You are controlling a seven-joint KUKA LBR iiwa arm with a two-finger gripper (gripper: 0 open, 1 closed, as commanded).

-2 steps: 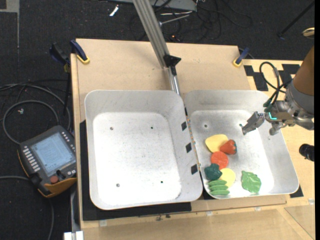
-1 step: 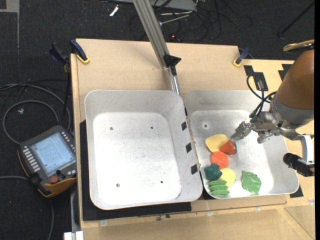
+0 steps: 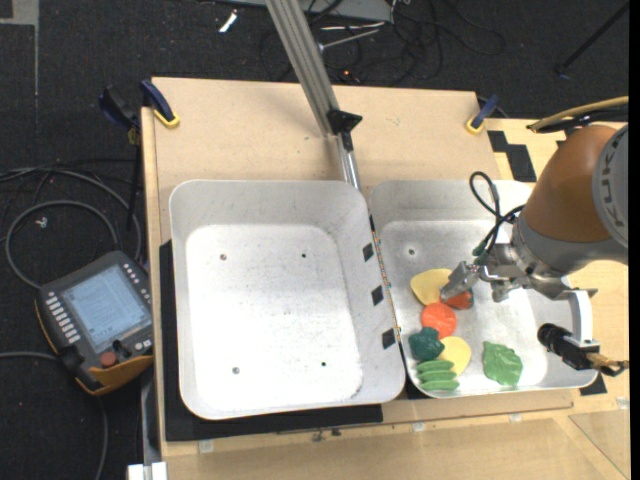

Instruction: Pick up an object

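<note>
We lower our hand [image 3: 466, 286] onto the small red toy [image 3: 457, 298] beside the round orange toy [image 3: 438, 318]; grip state unclear; next, close.

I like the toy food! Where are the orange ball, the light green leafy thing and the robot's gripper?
orange ball [image 3: 438, 316]: camera view, its top middle.
light green leafy thing [image 3: 502, 362]: camera view, its middle.
gripper [image 3: 461, 285]: camera view, at its fingertips.

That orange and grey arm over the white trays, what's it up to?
The arm's gripper is down in the right bin, right at a small red piece beside a yellow piece. It is trying to pick something up, though I can't tell whether it has a grip yet. An orange ball and green toys lie nearby. The left bin sits alongside.
</note>
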